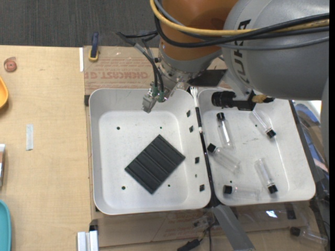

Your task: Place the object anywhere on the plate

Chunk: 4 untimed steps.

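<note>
Clear plastic vials [264,174] with black caps lie scattered in right bin [301,187]. Dark ribbed plate [155,163] lies flat, skewed, mid left bin [99,140]. Farther back, gripper [149,103] hangs over left bin's far edge; fingers' state cannot be told. Grey arm [272,41] with orange band looms above.

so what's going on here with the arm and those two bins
A grey and orange KUKA arm reaches in from the right, its gripper hanging over the far edge of the left bin. A dark ribbed plate lies flat on that bin's floor, with nothing on it yet. The right bin holds several clear tubes with black caps, scattered about. Nothing can be seen between the gripper's fingers, so the placing has not happened.
</note>
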### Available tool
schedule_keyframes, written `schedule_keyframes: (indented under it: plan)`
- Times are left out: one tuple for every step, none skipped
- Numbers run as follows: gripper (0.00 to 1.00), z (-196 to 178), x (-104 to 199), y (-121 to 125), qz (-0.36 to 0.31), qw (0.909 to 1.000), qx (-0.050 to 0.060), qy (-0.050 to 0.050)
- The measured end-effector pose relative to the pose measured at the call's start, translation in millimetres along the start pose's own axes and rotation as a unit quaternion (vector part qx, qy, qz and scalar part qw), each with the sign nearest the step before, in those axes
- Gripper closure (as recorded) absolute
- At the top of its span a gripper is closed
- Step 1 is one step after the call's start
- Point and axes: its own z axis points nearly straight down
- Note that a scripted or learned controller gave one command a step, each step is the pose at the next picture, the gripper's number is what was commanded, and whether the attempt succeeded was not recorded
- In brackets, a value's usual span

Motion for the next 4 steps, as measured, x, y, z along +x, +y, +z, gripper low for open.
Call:
schedule_keyframes:
  plan:
    - [0.0,39.6,-33.3,61.6,0.136,0.9907,0.0,0.0]
    - [0.0,47.2,-46.2,66.0,0.254,0.9671,0.0,-0.001]
    - [1.0,38.9,-46.6,66.0,0.254,0.9673,0.001,-0.002]
    - [1.0,-41.0,-43.9,30.0,-0.016,0.9999,-0.001,-0.001]
